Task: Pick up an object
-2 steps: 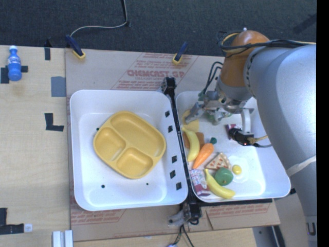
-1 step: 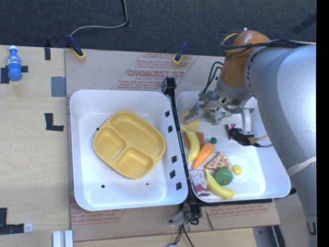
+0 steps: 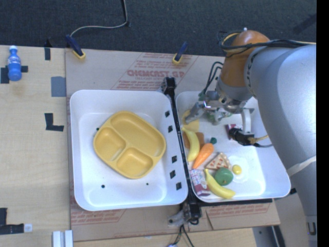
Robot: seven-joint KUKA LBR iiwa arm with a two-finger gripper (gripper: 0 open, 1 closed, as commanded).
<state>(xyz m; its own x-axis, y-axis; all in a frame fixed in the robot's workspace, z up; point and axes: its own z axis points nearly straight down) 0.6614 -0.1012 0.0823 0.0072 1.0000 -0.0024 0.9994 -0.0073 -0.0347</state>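
Camera view: hand (image 3: 198, 112), grip state unclear, hovers just above the banana (image 3: 193, 143).

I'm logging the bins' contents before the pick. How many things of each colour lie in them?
Yellow: 4 - tray, banana, banana, fried egg's yolk
Orange: 1 - carrot
Green: 1 - round fruit
Mixed colours: 2 - packet, sandwich wedge
Total: 8
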